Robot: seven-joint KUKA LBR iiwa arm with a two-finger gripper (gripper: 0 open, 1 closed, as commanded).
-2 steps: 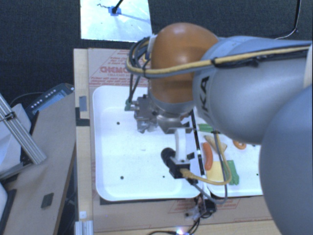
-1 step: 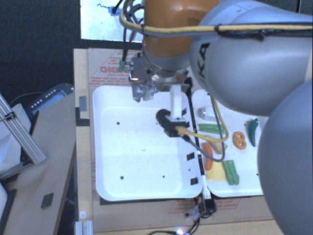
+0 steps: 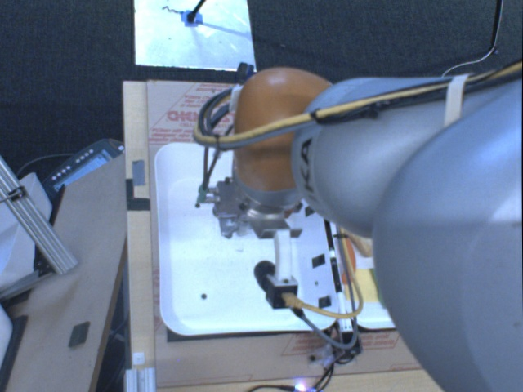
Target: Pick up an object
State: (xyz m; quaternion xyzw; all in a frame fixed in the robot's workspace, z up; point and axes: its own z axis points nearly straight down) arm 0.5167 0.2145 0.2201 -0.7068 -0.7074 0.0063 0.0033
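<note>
Gripper (image 3: 245,223) hangs low over the left bin (image 3: 184,243), above its far half. The wrist housing masks the working end from above, so whether it is wide, narrow or holding anything cannot be told.

Candidate objects:
- A speck (image 3: 203,296), small, dark and roundish, lies alone on the white floor, nearer the camera than the gripper and slightly to its left, well apart from it. It looks too small to give much purchase.
- A yellow item (image 3: 366,291) lies to the gripper's right, across the divider. The arm (image 3: 425,202) covers most of it, so its shape cannot be judged. A flat yellow face with an orange edge is all that shows.

Judgement: the step in hand is the descent to grasp. To do it well, the gripper should be centred squarely over one chosen object before closing, and kept off the bin wall and divider. Nothing graspable is seen directly below it, so this attempt may well close on nothing.
</note>
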